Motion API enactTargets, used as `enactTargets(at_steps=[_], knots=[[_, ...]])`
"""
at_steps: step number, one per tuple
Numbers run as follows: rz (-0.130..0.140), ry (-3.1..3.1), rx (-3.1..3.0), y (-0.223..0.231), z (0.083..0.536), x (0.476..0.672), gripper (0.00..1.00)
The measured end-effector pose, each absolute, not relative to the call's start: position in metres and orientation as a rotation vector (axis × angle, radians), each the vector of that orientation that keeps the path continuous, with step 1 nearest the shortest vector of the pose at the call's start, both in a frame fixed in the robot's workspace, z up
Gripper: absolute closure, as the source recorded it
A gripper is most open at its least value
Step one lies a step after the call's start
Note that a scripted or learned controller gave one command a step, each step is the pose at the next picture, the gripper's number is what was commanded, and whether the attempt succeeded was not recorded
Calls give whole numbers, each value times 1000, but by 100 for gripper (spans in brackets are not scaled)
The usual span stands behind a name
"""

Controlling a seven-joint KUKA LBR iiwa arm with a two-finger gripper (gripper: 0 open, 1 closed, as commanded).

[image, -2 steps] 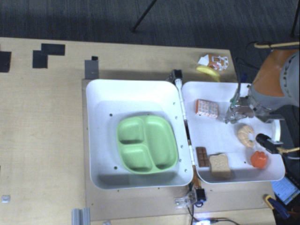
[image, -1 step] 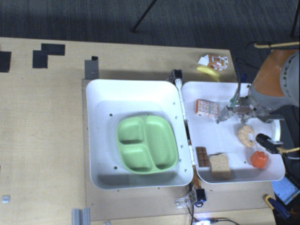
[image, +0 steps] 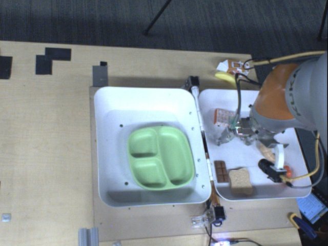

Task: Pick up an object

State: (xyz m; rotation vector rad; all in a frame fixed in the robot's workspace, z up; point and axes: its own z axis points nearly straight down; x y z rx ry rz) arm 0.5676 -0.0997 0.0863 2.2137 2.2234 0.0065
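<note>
The arm entered from 3 o'clock and hung low over the right bin [image: 302,94], a posture judged to be a descent toward a pick; the gripper [image: 225,136] pointed toward 9 o'clock near the bin's centre; whether it was spread or pinching could not be told. Candidate objects lay close: a small orange-and-white packet [image: 222,117] at the gripper's 12 o'clock, a brown bar [image: 221,171] and tan sponge block [image: 240,180] at 6 o'clock; the green divided plate [image: 160,157] sat in the left bin [image: 105,137].

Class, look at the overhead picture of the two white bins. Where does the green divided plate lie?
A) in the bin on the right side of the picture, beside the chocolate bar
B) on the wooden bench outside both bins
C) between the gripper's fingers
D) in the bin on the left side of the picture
D: the green divided plate lies flat on the floor of the left bin, apart from the arm.
</note>
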Motion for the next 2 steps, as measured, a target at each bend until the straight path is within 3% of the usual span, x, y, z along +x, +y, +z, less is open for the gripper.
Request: enactTargets(at_steps=[1,2], knots=[[12,2222,2209,-100,98,570,100],[2,2222,2214,-200,110,606,100]])
